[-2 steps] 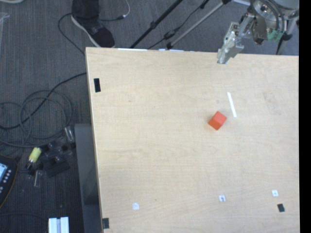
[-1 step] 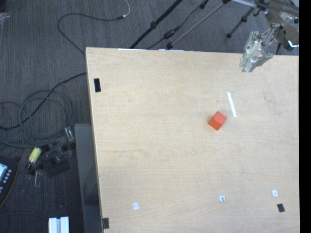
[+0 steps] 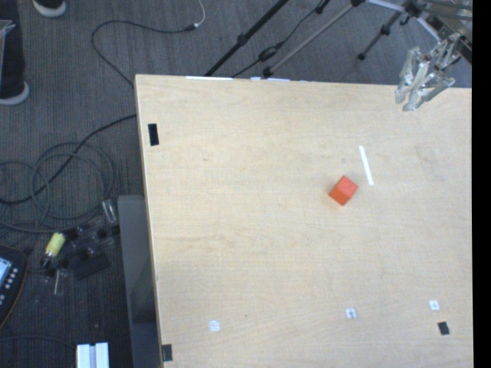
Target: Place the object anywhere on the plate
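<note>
My jaws hang at the far right corner of the table [image 3: 253, 267], just over its back edge. They are a pale metallic shape seen against the wood and the grey floor [image 3: 77, 67]. It is too small and too blurred to read, so I cannot tell if my jaws are released or clenched.

The object is a small orange-red cube [image 3: 344, 191]. It lies on the bare wood in the right half of the table, near the middle of its depth. It is turned a little, so one corner points to the front. The cube is well apart from my jaws, nearer the front and more to the left than they are. Just beside the cube, on its far right side, lies a thin white strip [image 3: 367, 165]. The strip is flat on the wood and slanted, and it is close to the cube but does not touch it.

A small black mark [image 3: 153, 134] sits near the left edge of the table, and another black mark [image 3: 443, 328] sits near the front right. Three small white tags [image 3: 351, 313] are stuck near the front edge.

On the floor, left of the table, black cables [image 3: 54, 182] lie in loops, with a yellow plug [image 3: 54, 244] among them. Behind the table stand thin tripod legs [image 3: 307, 29]. A dark shoe [image 3: 49, 6] is at the far left corner.
</note>
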`<state>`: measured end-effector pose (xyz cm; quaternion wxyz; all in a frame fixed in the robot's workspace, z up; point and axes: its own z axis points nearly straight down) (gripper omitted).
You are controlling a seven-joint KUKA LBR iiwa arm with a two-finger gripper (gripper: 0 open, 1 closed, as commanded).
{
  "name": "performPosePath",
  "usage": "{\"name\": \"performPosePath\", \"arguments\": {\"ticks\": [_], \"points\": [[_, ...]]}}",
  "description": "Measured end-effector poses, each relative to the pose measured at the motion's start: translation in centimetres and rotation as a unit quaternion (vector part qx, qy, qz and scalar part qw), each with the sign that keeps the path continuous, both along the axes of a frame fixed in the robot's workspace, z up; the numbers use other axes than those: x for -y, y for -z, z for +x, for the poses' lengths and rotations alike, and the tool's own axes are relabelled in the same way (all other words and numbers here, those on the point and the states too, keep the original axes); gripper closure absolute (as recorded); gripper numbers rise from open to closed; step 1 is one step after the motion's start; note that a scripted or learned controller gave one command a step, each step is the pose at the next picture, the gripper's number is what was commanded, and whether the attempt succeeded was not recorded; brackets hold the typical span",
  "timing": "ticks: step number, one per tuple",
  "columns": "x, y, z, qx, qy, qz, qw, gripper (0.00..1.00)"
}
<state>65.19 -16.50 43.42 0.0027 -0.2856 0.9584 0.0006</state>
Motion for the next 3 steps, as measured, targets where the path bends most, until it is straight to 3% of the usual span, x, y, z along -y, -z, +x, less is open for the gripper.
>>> {"name": "performPosePath", "arguments": {"ticks": [1, 2, 3], "points": [[2.7, 0.3, 0.6, 0.0, -0.212, -0.0004, 0.9773, 1.0], [5.7, 0.1, 1.8, 0.001, -0.385, -0.0006, 0.9231, 1.0], [4.3, 0.0, 1.8, -0.001, 0.053, 0.0001, 0.9986, 1.0]]}}
